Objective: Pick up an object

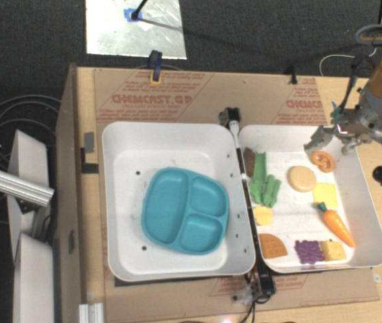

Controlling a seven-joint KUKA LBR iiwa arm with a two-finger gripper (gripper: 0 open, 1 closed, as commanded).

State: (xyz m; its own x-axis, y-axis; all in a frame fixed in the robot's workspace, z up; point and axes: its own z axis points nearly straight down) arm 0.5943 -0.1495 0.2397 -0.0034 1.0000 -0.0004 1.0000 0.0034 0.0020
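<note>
From my seat, the biggest thing is the cardboard sheet [177, 93] under the two white bins. The left bin [120, 173] holds a blue divided plate [184, 210]. The right bin [366, 207] holds toy food: green beans [265, 184], a carrot [337, 226], a round beige biscuit [302, 178], a yellow cheese square [325, 194], purple grapes [306, 250] and a small pretzel [323, 160]. The gripper [332, 140] hangs over the right bin's far edge, just above the pretzel; I cannot tell how its jaws stand, and nothing shows between them.
</note>
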